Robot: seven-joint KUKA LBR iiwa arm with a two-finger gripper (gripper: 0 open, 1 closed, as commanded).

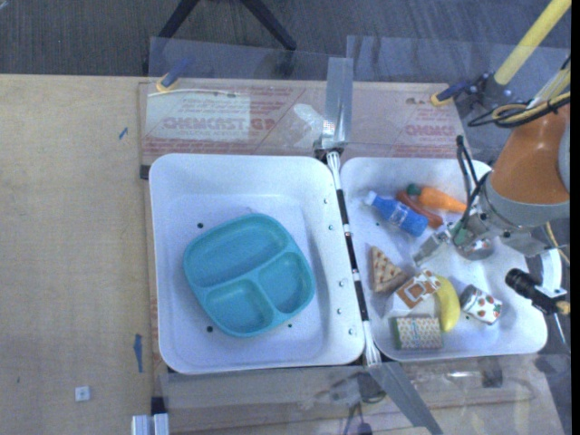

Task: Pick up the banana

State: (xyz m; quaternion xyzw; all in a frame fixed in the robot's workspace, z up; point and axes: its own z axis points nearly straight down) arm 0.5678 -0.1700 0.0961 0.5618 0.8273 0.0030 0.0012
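Tool (433, 246): over the right bin (526, 338), above its middle; whether open or closed cannot be told, nothing visibly held. Banana (449, 304): just below the tool, lying in the bin's front part between a patterned box (420, 291) and what seems a small spotted toy (481, 304). Blue bottle (396, 213): behind the tool. Left bin (172, 198): holds a teal divided plate (247, 274).
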